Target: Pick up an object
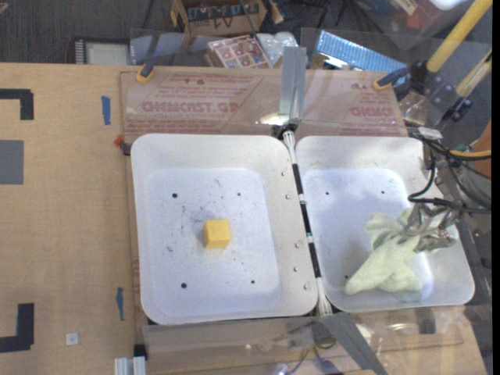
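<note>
The cloth, a pale green rag, is lying crumpled in the right bin, toward its near right corner, with one lobe trailing toward the bin's front edge. The end effector is sitting right at the cloth's upper right edge, its metal fingers seeming to be touching or digging into the fabric there. Whether the fingers are closed on any cloth is something I cannot tell: the metal parts and dark cables are blurring together at that spot, and no fold is plainly showing between the fingers.

The cloth is looking flat against the bin floor, with nothing lifted, so I am judging the pick as barely begun: the end effector is down at the object, but the grasp is unconfirmed and the lift is not yet done.

In the left bin a small yellow block is resting near the middle, well apart from the end effector and untouched.

Both bins are sitting side by side, touching along a shared edge, on the desk, with clutter lying beyond the far side.
</note>
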`<action>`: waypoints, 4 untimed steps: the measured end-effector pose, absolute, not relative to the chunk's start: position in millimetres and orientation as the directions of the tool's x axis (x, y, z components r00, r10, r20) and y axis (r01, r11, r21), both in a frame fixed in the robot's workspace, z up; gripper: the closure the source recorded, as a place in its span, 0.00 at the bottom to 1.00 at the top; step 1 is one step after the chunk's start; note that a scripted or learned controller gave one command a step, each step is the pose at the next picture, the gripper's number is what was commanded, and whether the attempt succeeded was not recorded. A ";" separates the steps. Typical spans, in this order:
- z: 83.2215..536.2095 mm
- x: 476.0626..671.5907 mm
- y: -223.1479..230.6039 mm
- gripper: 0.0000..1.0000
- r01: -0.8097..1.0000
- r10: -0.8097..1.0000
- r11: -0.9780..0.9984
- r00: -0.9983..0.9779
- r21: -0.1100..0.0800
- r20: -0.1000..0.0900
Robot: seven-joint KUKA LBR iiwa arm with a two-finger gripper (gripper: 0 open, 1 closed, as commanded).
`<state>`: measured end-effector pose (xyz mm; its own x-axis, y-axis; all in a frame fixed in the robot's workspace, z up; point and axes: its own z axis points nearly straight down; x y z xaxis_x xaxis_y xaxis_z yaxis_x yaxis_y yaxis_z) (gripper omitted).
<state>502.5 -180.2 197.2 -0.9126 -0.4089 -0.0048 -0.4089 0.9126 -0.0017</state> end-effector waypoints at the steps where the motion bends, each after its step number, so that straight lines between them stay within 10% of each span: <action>1: 89.4 533.0 -220.2 1.00 -0.364 -0.364 0.931 -0.931 -0.007 -0.011; 2: 88.3 532.5 -219.9 0.00 -0.364 -0.364 0.931 -0.931 -0.005 -0.010; 3: 106.9 554.3 -224.0 0.00 -0.272 -0.272 0.962 -0.962 -0.002 -0.008; 4: 117.9 555.6 -224.4 1.00 -0.267 -0.267 0.964 -0.963 -0.005 -0.015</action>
<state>555.6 -224.4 117.9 -0.9634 -0.2675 -0.0150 -0.2674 0.9636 -0.0045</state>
